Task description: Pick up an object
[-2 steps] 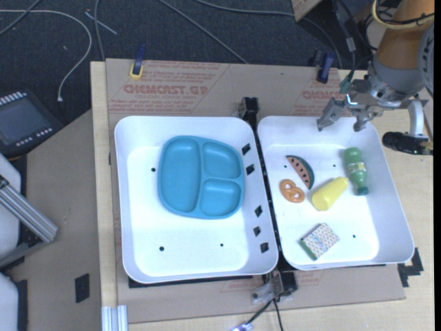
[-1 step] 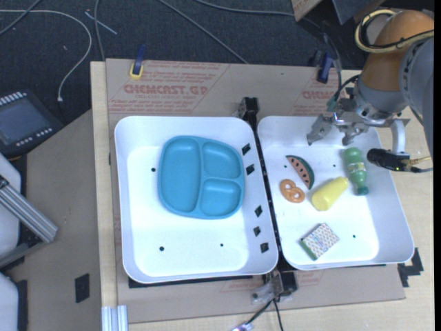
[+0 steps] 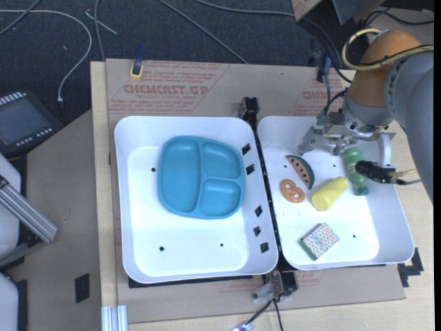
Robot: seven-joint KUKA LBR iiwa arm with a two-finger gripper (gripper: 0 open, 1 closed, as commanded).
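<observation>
**Green object under the claw in the right bin**

A green object (image 3: 354,167) is seen in the right bin (image 3: 386,243), at its far right side, directly beneath the gripper (image 3: 342,143). Whether the claw is released or clenched cannot be told. Just beside the green piece lie a yellow object (image 3: 329,193), a pretzel (image 3: 292,190) and a watermelon slice (image 3: 301,170); a patterned block (image 3: 320,241) is set nearer the front. A blue divided plate (image 3: 200,176) is held by the left bin (image 3: 138,247).

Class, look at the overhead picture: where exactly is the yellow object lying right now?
The yellow object lies in the right-hand bin, near its middle, between the pretzel on its left and the green item on its right.
</observation>
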